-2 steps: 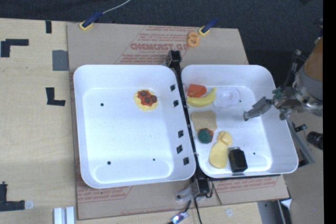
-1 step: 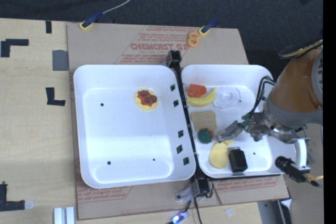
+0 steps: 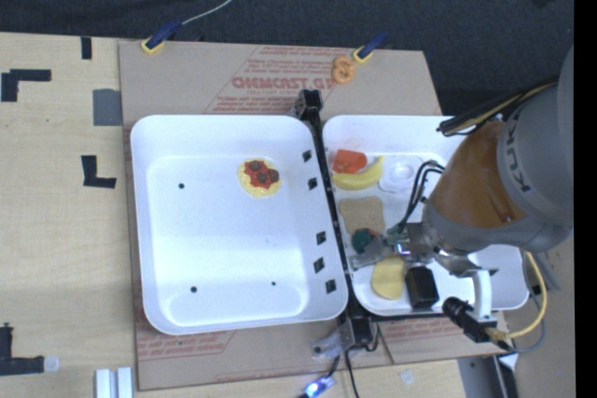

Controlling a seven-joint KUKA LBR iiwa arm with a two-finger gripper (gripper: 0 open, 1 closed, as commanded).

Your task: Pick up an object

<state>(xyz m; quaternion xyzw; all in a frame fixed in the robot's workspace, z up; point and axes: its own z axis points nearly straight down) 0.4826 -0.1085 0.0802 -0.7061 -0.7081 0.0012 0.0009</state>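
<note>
Can't tell how the jaws stand; gripper (image 3: 394,247) sits low in the right bin (image 3: 508,289), btwn a green toy (image 3: 362,240) & a yellow lump (image 3: 387,279). Looks like the reach-and-grab step. Next: pinch one toy, lift straight up.

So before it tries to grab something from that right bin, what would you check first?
1. Objects within reach: ok. A yellow banana, an orange-red block, a tan flat piece and a pale yellow round object lie in the right white bin.
2. Gripper over that bin: ok.
3. Gripper holding something: cannot tell, the arm hides it.
4. Round yellow toy pizza sits apart in the left white bin: ok.
5. Objects crowded together: not ok, banana and block touch.
</note>
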